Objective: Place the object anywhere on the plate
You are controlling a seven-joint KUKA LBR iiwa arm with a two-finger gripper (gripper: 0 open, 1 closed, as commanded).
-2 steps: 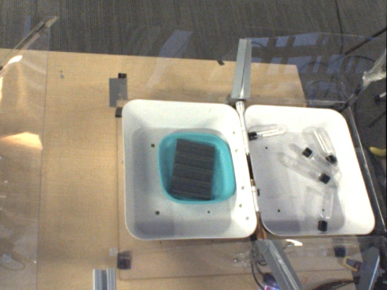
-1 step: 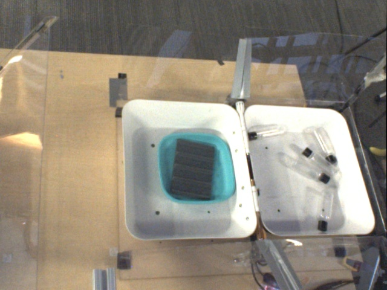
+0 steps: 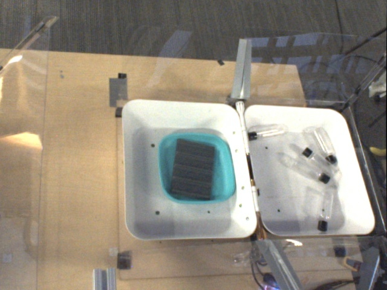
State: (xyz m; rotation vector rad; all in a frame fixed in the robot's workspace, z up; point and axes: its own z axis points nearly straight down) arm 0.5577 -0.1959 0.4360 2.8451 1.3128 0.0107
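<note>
Two white bins side by side on a wooden bench, one teal plate, one dark ridged block, several clear tubes.

Left bin: holds a single teal plate, rounded-square, with one dark grey block lying flat across its middle; block rectangular, ribbed in about four crosswise bands, slightly tilted, well inside the plate's rim. Right bin: holds about five clear tubes with black caps, scattered; one tube near the upper left corner, one at upper right, others mid-bin and one toward the lower right; exact count hard to tell through the glare. Gripper state: cannot tell.
</note>
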